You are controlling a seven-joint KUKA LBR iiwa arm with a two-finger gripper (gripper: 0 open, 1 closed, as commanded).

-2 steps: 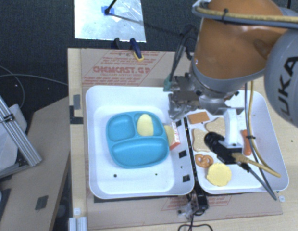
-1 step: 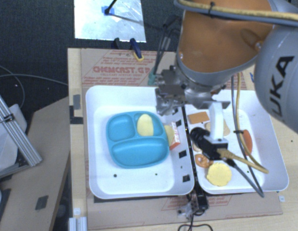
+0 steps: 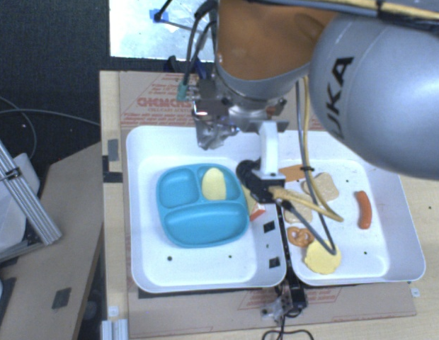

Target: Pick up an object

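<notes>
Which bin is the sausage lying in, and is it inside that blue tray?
In the right bin, not the tray. The sausage lies on the bin's white floor; the blue tray sits in the left bin.

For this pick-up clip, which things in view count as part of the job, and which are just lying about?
Part of the job:
- gripper, above the left bin's far edge
- yellow piece in the blue divided plate
- sausage, pretzel, cracker, yellow disc in the right bin

Lying about:
- blue divided plate
- left bin and right bin
- cardboard sheet underneath
</notes>
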